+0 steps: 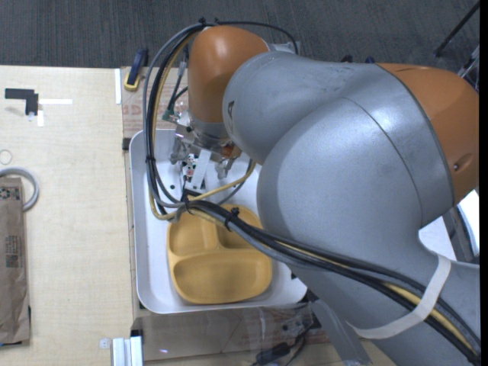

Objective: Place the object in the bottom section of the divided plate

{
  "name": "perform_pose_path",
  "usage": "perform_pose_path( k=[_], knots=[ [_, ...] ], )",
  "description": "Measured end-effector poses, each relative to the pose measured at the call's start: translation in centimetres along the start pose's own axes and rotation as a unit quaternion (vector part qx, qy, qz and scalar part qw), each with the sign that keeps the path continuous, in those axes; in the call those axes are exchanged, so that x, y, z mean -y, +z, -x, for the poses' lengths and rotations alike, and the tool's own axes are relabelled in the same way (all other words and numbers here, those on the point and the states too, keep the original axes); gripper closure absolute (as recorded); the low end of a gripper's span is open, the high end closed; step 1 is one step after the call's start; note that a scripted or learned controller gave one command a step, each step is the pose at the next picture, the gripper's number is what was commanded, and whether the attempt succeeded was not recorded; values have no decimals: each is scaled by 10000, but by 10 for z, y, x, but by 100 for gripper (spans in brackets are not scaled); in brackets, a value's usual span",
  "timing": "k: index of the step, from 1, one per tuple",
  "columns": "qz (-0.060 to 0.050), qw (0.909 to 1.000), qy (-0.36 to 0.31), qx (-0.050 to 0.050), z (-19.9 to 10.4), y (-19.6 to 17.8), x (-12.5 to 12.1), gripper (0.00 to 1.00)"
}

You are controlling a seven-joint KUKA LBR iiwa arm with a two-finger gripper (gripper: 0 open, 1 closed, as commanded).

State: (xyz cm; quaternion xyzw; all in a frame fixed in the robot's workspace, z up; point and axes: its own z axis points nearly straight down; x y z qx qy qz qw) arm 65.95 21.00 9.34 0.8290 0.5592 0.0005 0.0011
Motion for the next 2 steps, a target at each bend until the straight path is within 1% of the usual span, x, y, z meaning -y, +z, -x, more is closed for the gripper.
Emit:
perform_pose_path(
  k=[1, 2],
  knots=[
    [-11, 9941, 1086, 13, 31, -79, -12, 0],
    [-18, 9804, 1972, 23, 23, -85, -9, 0]
  ],
)
